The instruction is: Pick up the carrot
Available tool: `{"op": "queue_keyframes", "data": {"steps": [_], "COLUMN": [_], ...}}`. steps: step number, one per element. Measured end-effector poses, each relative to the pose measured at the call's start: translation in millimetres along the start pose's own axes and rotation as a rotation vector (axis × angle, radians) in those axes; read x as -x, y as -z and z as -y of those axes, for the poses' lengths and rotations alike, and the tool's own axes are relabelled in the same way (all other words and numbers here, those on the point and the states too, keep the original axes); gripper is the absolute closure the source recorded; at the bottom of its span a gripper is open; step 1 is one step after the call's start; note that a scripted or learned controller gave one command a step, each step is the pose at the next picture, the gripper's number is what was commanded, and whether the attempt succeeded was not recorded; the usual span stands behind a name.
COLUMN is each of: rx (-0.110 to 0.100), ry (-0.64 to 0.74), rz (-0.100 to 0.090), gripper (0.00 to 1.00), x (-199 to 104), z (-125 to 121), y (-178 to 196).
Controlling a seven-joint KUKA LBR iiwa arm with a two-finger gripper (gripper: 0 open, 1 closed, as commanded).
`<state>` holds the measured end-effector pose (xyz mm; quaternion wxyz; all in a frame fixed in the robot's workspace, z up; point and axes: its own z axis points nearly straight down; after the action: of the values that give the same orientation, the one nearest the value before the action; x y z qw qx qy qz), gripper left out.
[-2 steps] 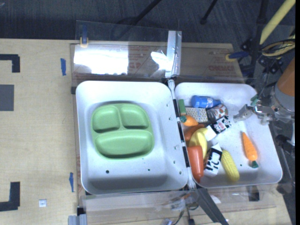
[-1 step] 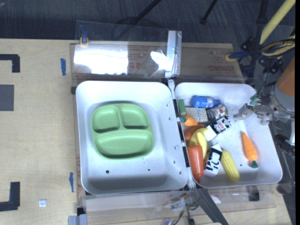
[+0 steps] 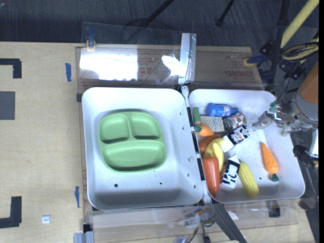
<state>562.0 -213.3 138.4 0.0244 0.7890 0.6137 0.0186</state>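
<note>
Pale wood table (image 3: 40, 135) w/ two white bins. Small orange plastic carrot (image 3: 269, 159) lies in right bin (image 3: 291, 189), clear of toy pile. My tool (image 3: 275, 114) sits just above carrot; open/closed – can't tell. Prob. light, rigid, slick; I'd grip mid-body across width.

I see a green divided plate (image 3: 133, 140) in the left bin (image 3: 96, 105). Right bin (image 3: 288, 184): blue bottle (image 3: 221, 109), corn cob (image 3: 247, 178), red pepper (image 3: 211, 173), banana (image 3: 216, 148), black-and-white cow toys (image 3: 231, 173).
</note>
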Motion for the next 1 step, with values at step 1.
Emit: {"op": "queue_keyframes", "data": {"steps": [1], "rx": [-0.056], "ry": [-0.061], "rz": [-0.018], "gripper": [0.00], "x": [5.4], "z": [78.1], "y": [-44.0]}}
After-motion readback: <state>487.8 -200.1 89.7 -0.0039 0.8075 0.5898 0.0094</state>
